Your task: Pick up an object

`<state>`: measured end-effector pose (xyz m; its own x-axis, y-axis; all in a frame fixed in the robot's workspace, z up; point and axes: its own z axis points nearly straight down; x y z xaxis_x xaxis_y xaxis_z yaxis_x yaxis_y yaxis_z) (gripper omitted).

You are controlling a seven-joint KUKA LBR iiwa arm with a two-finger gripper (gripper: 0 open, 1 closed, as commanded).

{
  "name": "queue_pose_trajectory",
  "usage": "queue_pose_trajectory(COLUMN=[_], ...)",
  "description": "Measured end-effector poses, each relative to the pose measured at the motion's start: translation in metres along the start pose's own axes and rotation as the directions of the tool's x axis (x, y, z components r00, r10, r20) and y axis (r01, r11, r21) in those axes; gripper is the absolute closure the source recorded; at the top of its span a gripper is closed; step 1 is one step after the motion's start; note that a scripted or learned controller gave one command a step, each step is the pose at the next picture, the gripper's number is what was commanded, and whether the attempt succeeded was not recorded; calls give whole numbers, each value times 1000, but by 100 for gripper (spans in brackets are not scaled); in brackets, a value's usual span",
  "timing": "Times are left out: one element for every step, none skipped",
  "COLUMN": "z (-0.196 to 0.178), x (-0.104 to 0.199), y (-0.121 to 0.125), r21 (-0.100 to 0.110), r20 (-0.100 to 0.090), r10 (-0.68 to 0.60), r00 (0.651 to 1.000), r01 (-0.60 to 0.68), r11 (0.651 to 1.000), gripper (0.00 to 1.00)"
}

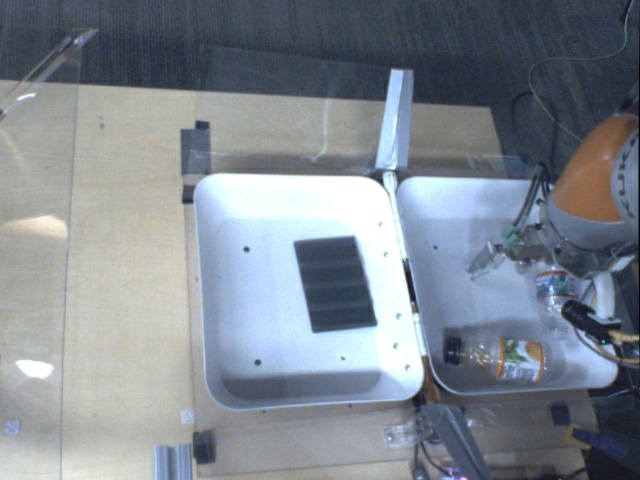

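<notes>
Arm over the right white bin, gripper state not discernible.
You should descend squarely onto the clear plastic bottle with black cap lying along the bin's front edge.

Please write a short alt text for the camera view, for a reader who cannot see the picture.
A grey and orange robot arm reaches into the right white bin, where a bottle lies on its side near the front edge. The left white bin holds a dark ridged pad.
</notes>
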<state>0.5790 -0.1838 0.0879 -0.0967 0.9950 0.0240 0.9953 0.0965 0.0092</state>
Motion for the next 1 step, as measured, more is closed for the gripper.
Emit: queue_pose_trajectory(z=[-15], x=[-21], y=[24], r21=[0], r20=[25], r10=[4], r00=[1000], r01=[-4], r11=[1000], gripper=[0])
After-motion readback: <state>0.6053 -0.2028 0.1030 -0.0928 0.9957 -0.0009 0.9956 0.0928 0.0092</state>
